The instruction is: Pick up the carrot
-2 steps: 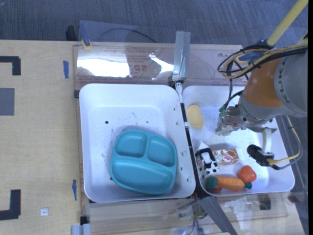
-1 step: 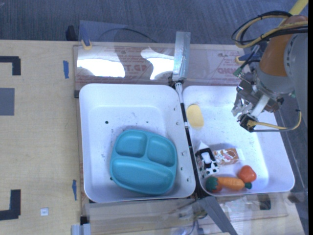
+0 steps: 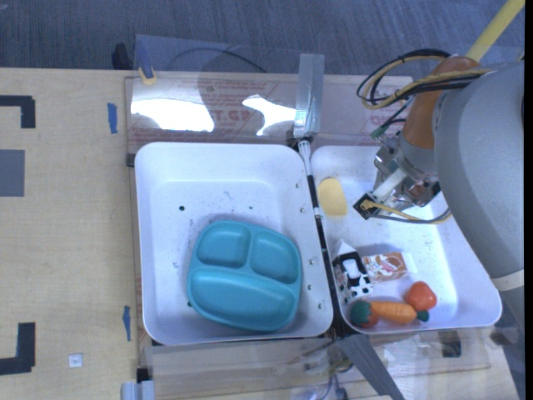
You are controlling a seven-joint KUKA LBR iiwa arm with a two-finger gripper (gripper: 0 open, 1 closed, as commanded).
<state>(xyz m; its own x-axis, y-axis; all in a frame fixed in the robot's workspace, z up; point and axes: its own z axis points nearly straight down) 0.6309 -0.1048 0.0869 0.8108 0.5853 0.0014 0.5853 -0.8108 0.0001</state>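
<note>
Down below the claw [image 3: 385,200], well apart, sits the small orange plastic carrot [image 3: 391,312] with its green top, so drop lower and line up across it first; can't tell the grip state.

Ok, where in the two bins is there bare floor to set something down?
The left bin has bare floor along its back, behind the blue tray. In the right bin, a patch lies between the yellow block and the carton. Its front corner is crowded: carrot, tomato, cow toy. The tool hangs over the back.
</note>
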